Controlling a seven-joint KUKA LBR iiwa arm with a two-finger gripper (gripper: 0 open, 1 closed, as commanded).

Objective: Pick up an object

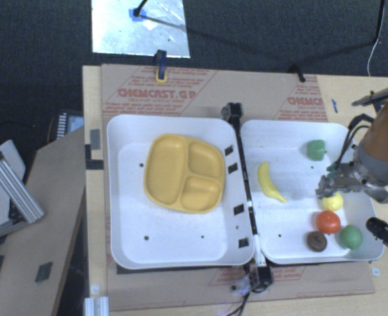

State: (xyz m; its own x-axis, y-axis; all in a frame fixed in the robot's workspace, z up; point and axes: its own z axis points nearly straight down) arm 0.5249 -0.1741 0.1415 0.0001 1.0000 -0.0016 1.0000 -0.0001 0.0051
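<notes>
The right bin (292,133) holds a yellow banana (269,182), a green pepper-like piece (316,149), a small yellow fruit (333,202), a red-orange tomato-like ball (328,222), a brown round piece (317,241) and a green ball (350,237). My gripper (327,187) is low at the right side of this bin, directly above and touching or nearly touching the yellow fruit. The arm's grey body (385,150) comes in from the right and hides part of the bin's right wall.
The left bin (125,242) bears a yellow divided plate (183,172). A black divider (241,189) runs between the bins. Cardboard (200,91) lies under both bins, and a shiny metal sheet (140,18) sits on the dark floor behind.
</notes>
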